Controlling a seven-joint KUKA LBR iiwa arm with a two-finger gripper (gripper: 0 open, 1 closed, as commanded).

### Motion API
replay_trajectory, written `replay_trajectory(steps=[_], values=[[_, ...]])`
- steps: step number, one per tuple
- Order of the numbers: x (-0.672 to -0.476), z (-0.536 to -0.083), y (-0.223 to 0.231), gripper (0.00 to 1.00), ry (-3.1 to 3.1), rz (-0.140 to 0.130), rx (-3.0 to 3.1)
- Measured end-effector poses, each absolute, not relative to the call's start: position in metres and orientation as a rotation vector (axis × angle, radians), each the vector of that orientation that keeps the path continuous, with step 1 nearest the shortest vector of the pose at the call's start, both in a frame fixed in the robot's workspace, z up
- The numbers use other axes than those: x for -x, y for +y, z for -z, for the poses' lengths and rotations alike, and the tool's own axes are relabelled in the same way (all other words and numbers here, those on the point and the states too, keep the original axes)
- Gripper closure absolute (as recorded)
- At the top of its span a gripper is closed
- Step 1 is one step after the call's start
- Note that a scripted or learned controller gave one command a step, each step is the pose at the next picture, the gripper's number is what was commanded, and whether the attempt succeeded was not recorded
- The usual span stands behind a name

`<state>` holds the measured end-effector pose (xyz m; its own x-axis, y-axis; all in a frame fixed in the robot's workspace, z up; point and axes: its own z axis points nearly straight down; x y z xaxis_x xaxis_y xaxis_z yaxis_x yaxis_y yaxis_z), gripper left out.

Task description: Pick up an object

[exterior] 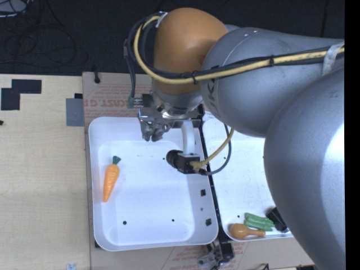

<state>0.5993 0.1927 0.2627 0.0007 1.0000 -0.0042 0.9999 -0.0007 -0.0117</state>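
Looming nearest the lens, the grey arm point(292, 122) is sweeping in from the right and covering much of the right bin point(247, 179), its orange band point(185, 41) sitting above the wrist over the far edge of the left bin point(146, 207). Lying in that left bin near its left wall, the toy carrot point(110, 180) is resting lengthwise, its green top pointing toward the far edge and its orange tip toward the near edge, with bare white floor all around it. Hanging over the far part of the same bin, close to the far wall and well apart from the carrot, the gripper point(153, 131) is carrying nothing, and whether its jaws are parted or closed cannot be told from this angle. Dangling beside it, near the wall shared by the two bins, a dark cylindrical fitting point(181, 162) is trailing a yellowish cable. Sitting at the near edge of the right bin, a green pod-like toy point(259, 222) is lying just beside a tan pear-shaped toy point(245, 231).
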Motion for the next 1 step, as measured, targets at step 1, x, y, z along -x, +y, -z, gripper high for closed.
replay_trajectory(steps=[1], values=[[-0.6454,-0.2349,0.2254,1.00,-2.225,-0.001,2.219]])
